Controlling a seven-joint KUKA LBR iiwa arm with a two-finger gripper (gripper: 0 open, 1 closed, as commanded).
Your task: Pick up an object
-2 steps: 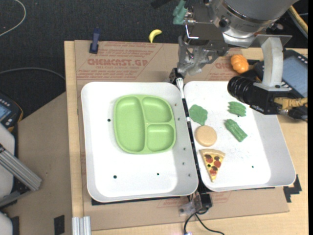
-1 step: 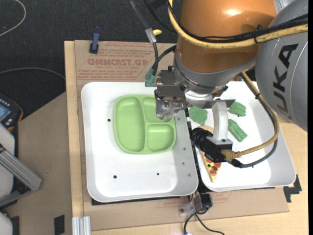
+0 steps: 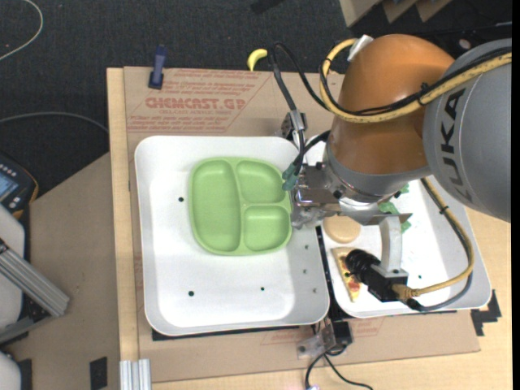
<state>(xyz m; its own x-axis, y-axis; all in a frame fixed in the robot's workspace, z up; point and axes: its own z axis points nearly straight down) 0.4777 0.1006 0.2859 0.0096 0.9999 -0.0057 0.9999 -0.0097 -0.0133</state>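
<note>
The arm's orange-banded wrist hangs low over the near left part of the right bin (image 3: 455,242), and it covers most of my gripper (image 3: 357,211). A tan round disc (image 3: 343,231) lies just below the gripper on the bin floor. A green thing (image 3: 400,211) pokes out from under the wrist on the right. A small red and yellow thing (image 3: 351,279) lies near the bin's front left corner. No object shows as held.
The left bin (image 3: 162,258) holds a light green divided plate (image 3: 240,205) close to its right wall. A brown cardboard sheet (image 3: 195,100) lies under both bins. Cables run above the bins at the back.
</note>
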